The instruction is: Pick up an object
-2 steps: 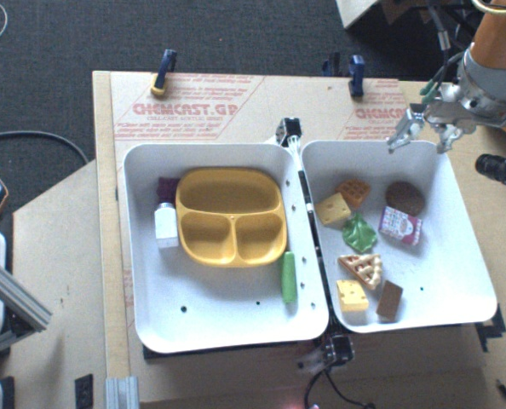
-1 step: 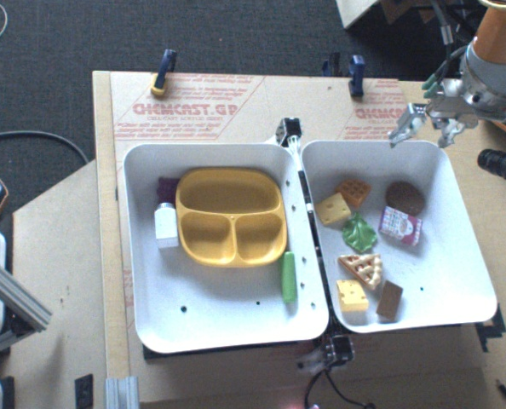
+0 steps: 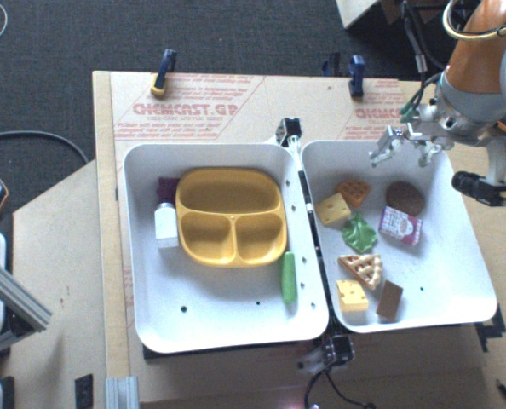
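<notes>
In the camera view, the gripper point(image 3: 404, 146) hangs over the far rim of the right bin point(image 3: 474, 258), its fingers spread apart and holding nothing. The toy food lies below and nearer: a waffle piece point(image 3: 354, 191) and a cheese wedge point(image 3: 333, 208) closest, then a brown cookie point(image 3: 405, 198), a pink packet point(image 3: 400, 225), a green leaf point(image 3: 359, 232), a pizza slice point(image 3: 361, 268), a second cheese block point(image 3: 351, 296) and a chocolate bar point(image 3: 389, 300). The left bin point(image 3: 146, 301) holds a yellow divided plate point(image 3: 230, 216), a white bottle point(image 3: 165, 226) and a green stick point(image 3: 288, 277).

The waffle piece looks the best target: near, with clear space on its far side. The gripper should descend straight, straddling its narrow width, and avoid nudging the cheese wedge.
</notes>
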Available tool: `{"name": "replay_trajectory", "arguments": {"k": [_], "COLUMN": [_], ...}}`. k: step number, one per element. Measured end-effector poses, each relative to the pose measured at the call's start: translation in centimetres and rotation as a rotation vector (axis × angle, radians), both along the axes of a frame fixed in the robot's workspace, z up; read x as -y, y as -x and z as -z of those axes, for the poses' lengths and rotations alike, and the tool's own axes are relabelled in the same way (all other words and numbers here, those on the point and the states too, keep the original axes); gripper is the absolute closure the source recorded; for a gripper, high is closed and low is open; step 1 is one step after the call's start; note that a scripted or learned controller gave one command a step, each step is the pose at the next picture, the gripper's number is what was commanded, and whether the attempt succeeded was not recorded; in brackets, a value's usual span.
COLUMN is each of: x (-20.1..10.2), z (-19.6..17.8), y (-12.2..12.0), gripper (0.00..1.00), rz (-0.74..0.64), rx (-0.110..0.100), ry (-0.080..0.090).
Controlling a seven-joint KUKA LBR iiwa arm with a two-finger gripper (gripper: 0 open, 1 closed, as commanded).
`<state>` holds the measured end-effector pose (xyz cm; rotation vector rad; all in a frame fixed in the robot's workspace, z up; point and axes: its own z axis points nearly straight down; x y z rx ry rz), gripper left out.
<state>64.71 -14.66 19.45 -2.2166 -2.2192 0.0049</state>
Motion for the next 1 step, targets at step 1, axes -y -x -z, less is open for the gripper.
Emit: {"name": "replay_trajectory", "arguments": {"k": [1], "x": [0.05], "z": [6.37], "y": [0.23], "gripper": [0.0], "rz": [0.001], "rx": [-0.001], "ry": [0.0]}}
